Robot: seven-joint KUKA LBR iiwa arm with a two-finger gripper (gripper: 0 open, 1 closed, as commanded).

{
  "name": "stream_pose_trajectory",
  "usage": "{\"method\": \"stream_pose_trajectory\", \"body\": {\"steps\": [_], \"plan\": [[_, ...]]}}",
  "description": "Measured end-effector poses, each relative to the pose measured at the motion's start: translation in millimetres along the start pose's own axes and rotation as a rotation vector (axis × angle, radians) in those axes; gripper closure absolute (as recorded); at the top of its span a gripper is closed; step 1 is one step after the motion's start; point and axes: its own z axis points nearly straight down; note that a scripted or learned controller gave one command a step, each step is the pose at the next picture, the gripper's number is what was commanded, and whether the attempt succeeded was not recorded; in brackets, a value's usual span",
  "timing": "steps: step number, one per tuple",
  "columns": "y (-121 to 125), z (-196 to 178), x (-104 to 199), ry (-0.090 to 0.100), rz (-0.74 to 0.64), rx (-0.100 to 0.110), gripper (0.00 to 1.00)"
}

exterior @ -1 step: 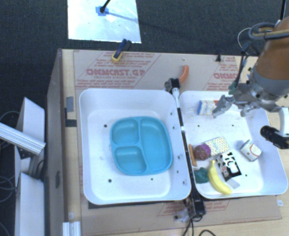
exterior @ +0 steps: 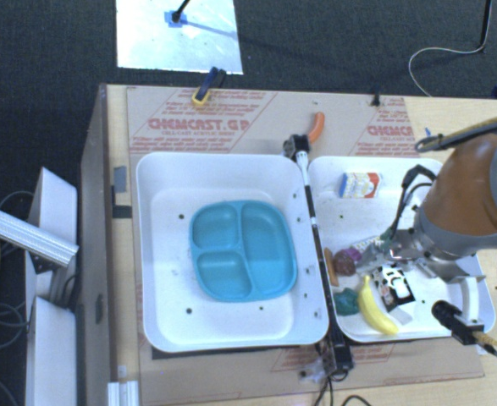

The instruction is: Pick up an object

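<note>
Currently, arm: the gripper is lowered into the right bin, lower right of the frame, among a cluster of objects.
Pincer state: it cannot be told whether anything is held; the tips are lost in clutter.
Candidate objects: a banana, a teal item, a dark purple item and a black-and-white tag lie close together under the wrist; a small carton lies apart, toward the bin's upper edge.
Left bin: a blue divided tray is seen in its middle.
Risk: crowding could cause two items to be pinched or one nudged aside; the curved banana is judged likely to slip.
Writing: "CHEMCAST GP" is printed in red on the board above the bins; the carton's label is too small to read.
</note>
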Motion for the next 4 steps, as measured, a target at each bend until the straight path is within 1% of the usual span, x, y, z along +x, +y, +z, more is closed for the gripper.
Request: {"method": "stream_pose_trajectory", "body": {"steps": [1,2,3,4], "plan": [[31.5,0.6,-48.3,-0.002,0.0,-0.004,0.0],[78.4,31.4,21.0,0.0,-0.004,-0.006,0.0],[108.7,9.1,-60.0,-0.002,-0.001,-0.005,0.0],[-5.6,-17.4,1.0,0.001,-0.001,-0.002,0.0]]}}
